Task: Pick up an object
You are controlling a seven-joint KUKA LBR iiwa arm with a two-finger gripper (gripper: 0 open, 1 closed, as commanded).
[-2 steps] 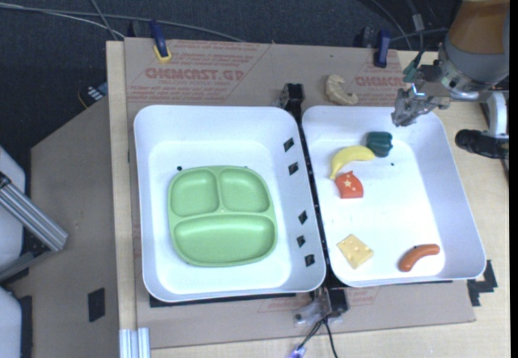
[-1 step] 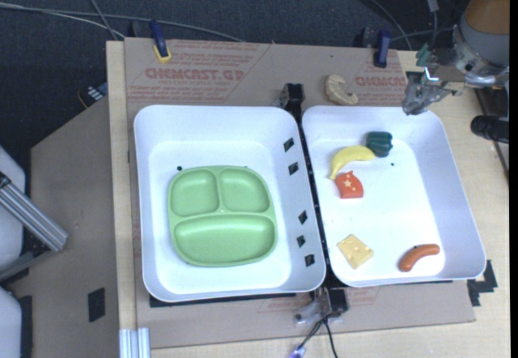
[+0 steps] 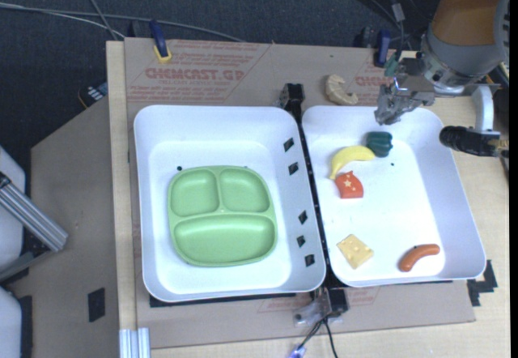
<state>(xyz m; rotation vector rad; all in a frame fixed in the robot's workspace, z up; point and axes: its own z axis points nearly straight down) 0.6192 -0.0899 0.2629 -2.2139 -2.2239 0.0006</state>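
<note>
The right bin (image 3: 453, 186) holds a dark green toy (image 3: 378, 142), a yellow banana (image 3: 352, 158), a red block with a star (image 3: 350, 185), a wedge of yellow cheese (image 3: 354, 250) and an orange sausage (image 3: 418, 256). My gripper (image 3: 390, 112) hangs over the far edge of this bin, just above and slightly right of the green toy. Nothing shows in its grasp. The banana touches the green toy's left side.
In the left bin (image 3: 150, 186) lies a green divided plate (image 3: 222, 215). A tan object (image 3: 341, 89) rests on the bench behind the bins. Black clips (image 3: 298, 186) line the divider between the bins.
</note>
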